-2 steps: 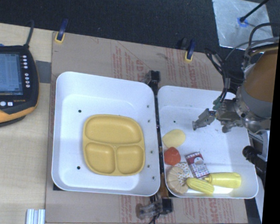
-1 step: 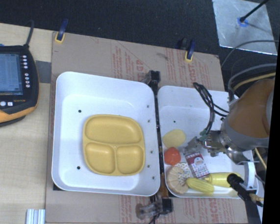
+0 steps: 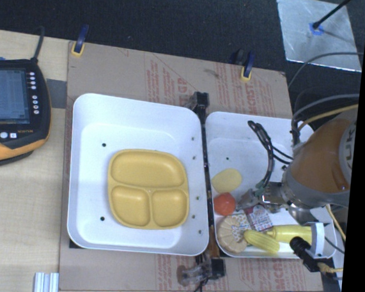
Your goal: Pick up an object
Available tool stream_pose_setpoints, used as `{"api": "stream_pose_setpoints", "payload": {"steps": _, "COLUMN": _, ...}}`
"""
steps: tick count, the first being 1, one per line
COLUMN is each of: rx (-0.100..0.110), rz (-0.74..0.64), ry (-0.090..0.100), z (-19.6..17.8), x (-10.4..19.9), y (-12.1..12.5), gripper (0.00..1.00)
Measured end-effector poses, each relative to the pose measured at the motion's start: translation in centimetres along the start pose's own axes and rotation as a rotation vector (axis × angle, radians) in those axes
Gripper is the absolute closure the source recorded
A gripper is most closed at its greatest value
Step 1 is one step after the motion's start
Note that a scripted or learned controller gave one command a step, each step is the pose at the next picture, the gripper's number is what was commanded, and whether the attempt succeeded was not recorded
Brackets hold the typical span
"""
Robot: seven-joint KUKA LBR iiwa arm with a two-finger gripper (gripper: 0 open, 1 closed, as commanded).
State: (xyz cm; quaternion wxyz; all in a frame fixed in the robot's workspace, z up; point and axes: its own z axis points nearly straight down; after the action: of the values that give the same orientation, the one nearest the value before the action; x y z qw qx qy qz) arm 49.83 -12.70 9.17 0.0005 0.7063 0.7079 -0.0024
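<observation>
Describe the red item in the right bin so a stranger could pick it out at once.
Start at the right bin, the one the arm reaches into. Along its left wall, just below a pale yellow lemon, sits the tomato. It is the one round red thing there.

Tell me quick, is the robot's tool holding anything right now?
Tool: cannot be told; it sits low over the right white bin, above the toy food.

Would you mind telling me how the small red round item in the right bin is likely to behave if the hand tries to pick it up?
The red round item looks smooth and ball-like, so it may roll or slip away if nudged off-centre. It sits close against the pale yellow piece and the round tan disc, which could crowd a grasp. It looks like toy food, so probably light.
</observation>
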Motion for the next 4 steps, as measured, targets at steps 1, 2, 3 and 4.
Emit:
{"api": "stream_pose_setpoints", "payload": {"steps": 1, "rx": -0.001, "rz": -0.001, "ry": 0.004, "z": -0.1, "x": -6.0, "y": 11.6, "gripper": 0.0}}
{"api": "stream_pose_setpoints", "payload": {"steps": 2, "rx": -0.003, "rz": -0.003, "ry": 0.004, "z": -7.1, "x": -8.5, "y": 15.8, "gripper": 0.0}}
{"api": "stream_pose_setpoints", "payload": {"steps": 3, "rx": 0.002, "rz": -0.001, "ry": 0.004, "z": -0.8, "x": -8.5, "y": 2.0, "gripper": 0.0}}
{"api": "stream_pose_setpoints", "payload": {"steps": 4, "rx": -0.001, "rz": -0.004, "ry": 0.005, "z": -6.7, "x": -1.3, "y": 7.1, "gripper": 0.0}}
